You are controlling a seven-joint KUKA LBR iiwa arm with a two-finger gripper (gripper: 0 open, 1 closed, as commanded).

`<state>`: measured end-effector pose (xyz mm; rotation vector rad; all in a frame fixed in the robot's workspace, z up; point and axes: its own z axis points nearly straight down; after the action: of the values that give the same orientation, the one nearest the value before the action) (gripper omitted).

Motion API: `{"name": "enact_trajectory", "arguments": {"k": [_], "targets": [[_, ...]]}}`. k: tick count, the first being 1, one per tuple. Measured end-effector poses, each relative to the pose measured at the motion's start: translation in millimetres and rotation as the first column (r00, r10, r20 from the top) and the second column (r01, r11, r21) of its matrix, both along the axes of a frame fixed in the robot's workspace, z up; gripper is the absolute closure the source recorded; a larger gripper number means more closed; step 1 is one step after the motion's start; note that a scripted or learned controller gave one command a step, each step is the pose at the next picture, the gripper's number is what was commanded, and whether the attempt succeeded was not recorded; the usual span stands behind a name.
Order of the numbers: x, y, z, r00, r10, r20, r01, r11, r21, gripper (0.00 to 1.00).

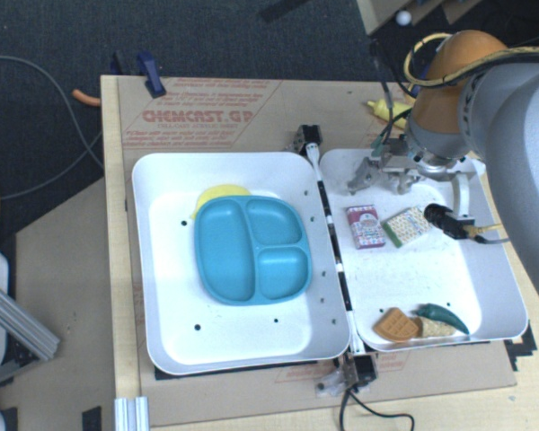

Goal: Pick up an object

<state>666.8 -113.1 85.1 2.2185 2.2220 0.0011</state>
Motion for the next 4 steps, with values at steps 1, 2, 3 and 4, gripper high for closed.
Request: {"name": "enact_trajectory", "arguments": {"k": [1, 2, 3, 4], "targets": [[-54.9, 3.0, -0.7, 1.0, -0.002, -0.003, 0.002, 1.0, 0.001, 0.0], [-79.3, 20.9, -0.7, 1.0, -0.002, -0.004, 0.002, 1.0, 0.002, 0.0], [-64.5, 21.4, -0.6, 1.0, -0.002, 0.0, 0.002, 1.0, 0.001, 0.0], [-64.0, 21.5, 9.5, 1.0, -0.002, 0.002, 0.002, 1.0, 0.0, 1.0]]}}
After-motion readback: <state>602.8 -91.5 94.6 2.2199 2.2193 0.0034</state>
